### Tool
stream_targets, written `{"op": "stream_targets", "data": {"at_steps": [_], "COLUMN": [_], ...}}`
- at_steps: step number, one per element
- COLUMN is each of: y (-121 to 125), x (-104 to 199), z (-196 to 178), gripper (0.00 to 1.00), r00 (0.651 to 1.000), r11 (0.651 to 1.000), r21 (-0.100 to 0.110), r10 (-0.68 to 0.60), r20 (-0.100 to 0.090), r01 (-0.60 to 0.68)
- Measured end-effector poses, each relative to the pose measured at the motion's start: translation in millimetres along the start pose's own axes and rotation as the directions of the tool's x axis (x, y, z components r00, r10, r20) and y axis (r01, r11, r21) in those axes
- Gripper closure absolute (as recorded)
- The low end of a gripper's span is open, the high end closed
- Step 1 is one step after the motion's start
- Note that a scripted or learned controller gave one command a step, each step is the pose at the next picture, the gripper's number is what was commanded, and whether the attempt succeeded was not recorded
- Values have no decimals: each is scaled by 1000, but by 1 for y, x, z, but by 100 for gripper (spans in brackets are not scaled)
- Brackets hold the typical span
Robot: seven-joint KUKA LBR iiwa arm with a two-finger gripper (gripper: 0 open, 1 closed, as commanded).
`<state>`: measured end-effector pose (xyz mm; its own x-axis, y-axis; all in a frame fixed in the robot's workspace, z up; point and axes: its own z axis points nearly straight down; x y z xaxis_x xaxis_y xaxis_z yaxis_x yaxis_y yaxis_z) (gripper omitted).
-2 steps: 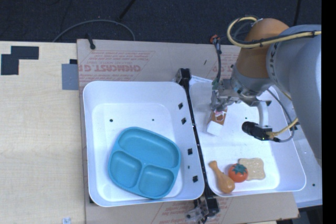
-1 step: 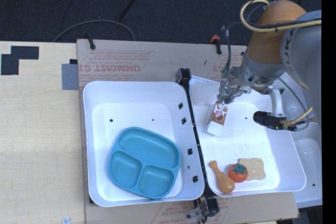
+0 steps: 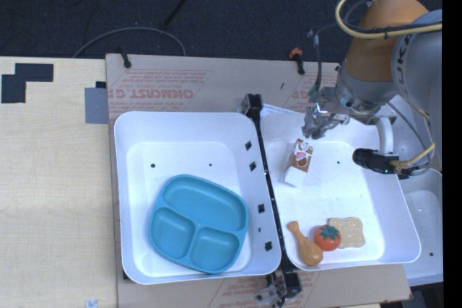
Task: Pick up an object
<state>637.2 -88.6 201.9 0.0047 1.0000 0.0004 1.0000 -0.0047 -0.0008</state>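
White right bin (image 3: 404, 227); small carton (image 3: 299, 159) near its far edge; tool (image 3: 315, 128) just above, grip state unreadable; descend centred, then close.

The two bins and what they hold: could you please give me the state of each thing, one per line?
Blue divided plate: flat in the left bin, compartments up.
Small carton: tilted, in the right bin, below the gripper.
Toy drumstick: lying at the near wall.
Toy tomato: beside the drumstick, against the toast.
Toy toast: lying flat.
Gripper: above the carton, holding nothing visible.
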Motion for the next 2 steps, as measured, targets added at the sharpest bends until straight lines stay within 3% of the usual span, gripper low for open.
{"op": "stream_targets", "data": {"at_steps": [2], "y": [-5], "x": [110], "z": [-21], "gripper": [100], "r00": [1000], "r11": [1000], "r21": [0], "r10": [-10], "r20": [-1], "r01": [10]}}
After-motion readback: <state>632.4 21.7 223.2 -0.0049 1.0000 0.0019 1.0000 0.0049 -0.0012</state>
